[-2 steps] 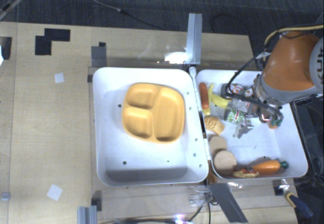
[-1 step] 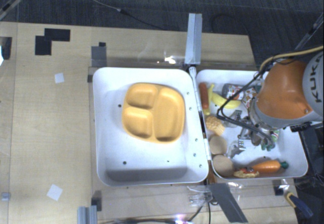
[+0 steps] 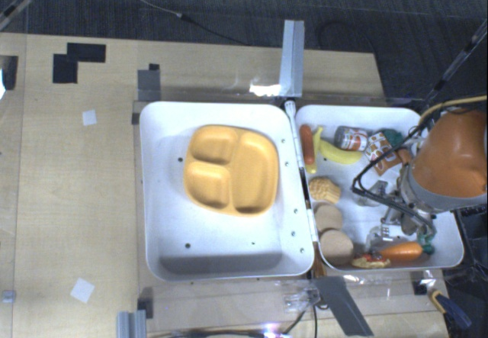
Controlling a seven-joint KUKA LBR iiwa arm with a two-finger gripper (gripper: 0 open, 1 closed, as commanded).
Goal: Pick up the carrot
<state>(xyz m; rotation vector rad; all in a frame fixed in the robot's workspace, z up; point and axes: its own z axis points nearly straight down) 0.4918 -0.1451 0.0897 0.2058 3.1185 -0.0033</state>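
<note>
Your jaws (image 3: 396,231) hang just above the smooth orange carrot (image 3: 399,252), which lies along the near wall of the right-hand white bin (image 3: 450,256); whether they are spread or closed, I cannot tell. Come straight down and close across the carrot's width. Cables and the orange-banded wrist (image 3: 455,157) hide the fingers, and the small item left of the carrot is perhaps a sausage.
</note>
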